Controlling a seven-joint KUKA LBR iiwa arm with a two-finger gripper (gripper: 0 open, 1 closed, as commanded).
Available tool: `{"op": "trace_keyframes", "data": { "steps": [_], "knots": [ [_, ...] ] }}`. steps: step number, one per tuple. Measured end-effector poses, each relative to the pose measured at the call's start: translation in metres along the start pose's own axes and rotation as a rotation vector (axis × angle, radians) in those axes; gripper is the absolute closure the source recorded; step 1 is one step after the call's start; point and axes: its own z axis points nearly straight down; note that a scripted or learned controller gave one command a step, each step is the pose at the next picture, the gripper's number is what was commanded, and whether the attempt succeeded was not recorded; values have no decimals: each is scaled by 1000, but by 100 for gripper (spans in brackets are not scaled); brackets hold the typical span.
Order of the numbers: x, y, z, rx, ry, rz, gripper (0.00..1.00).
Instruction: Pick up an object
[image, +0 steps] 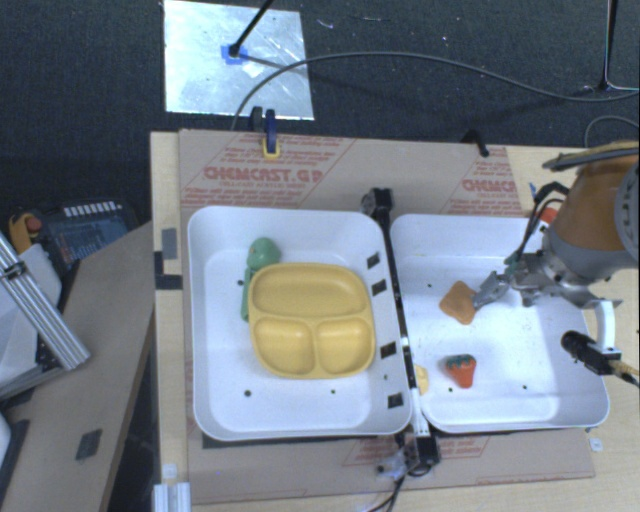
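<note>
Orange block (459, 302) lies just left of end effector (492, 290).

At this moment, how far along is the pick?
Done: the arm has reached into the right bin. In hand: the claw sits beside the tan block, which lies on the bin floor. Left: grasping and lifting. The carrot is untouched.

Grey arm (590, 255) at the right of the frame, broad orange band across its rounded upper section. Below the band, a grey metallic wrist. Thin dark cable looping beside it. Small metal gripper (492, 290) at mid-right. White bracket and black piece at lower right.
</note>
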Motion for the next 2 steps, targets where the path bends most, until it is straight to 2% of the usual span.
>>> {"op": "trace_keyframes", "data": {
  "steps": [1,2],
  "knots": [
    [0,1,-13,-5,-2,0,100],
    [-1,4,-56,-6,-2,-3,100]
  ]
}}
